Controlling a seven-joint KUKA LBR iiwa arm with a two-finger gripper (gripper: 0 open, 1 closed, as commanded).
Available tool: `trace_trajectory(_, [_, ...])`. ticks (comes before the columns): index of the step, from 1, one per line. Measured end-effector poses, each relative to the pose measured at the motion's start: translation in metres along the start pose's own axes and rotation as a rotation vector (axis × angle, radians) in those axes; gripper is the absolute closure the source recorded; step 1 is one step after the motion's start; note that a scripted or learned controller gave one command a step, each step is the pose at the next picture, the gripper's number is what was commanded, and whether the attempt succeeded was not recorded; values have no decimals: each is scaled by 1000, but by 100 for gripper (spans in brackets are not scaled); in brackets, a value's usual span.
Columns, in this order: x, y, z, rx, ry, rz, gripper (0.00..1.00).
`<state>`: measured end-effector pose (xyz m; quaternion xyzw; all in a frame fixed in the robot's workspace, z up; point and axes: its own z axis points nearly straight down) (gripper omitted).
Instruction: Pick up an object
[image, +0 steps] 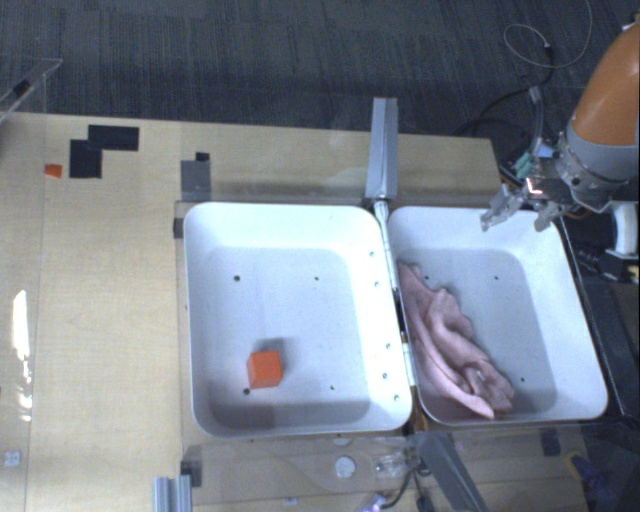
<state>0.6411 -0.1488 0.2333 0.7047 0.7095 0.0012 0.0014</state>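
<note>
A small orange cube (265, 369) lies on the floor of the left bin (210, 300), near its front left. A crumpled pink cloth (450, 343) stretches along the left side of the right bin (545, 300), from mid-depth to the front wall. My gripper (520, 211) hangs over the back rim of the right bin, near its far right corner, well apart from the cloth. Its two fingers are spread with nothing between them.
A grey metal divider post (382, 150) stands behind the seam between the bins. Black blocks (98, 148) and a small orange marker (53, 171) sit on the wooden bench at the far left. Cables (535, 45) trail behind the arm.
</note>
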Motion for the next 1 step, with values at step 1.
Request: trace_trajectory(1, [31,-52,136,-6,-1,-222,0])
